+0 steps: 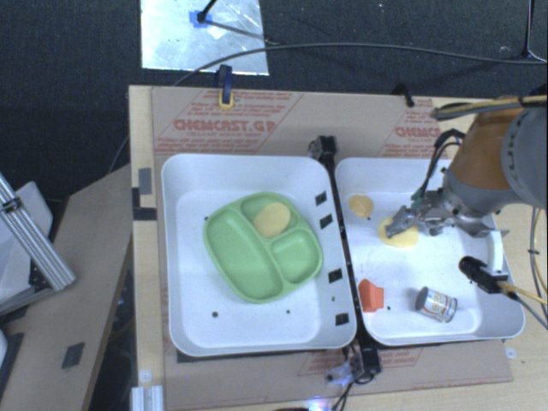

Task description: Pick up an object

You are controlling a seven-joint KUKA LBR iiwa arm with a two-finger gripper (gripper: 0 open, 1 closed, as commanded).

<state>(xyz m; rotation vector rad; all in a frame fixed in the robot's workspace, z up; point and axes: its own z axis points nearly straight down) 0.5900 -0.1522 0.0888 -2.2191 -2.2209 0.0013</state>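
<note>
The arm (505, 157) is built of smooth grey rounded casing, and a broad orange band (479, 152) is wrapped round it above the wrist. Dark cables (441, 148) are looped beside the orange section. At the end, a small gripper (401, 225) of grey metal is fitted, its parts too blurred to be told apart. A black fitting with a white strip (495, 251) is seen below the wrist.

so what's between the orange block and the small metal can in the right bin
In the camera view, only bare white bin floor separates the orange block from the small metal can.
</note>
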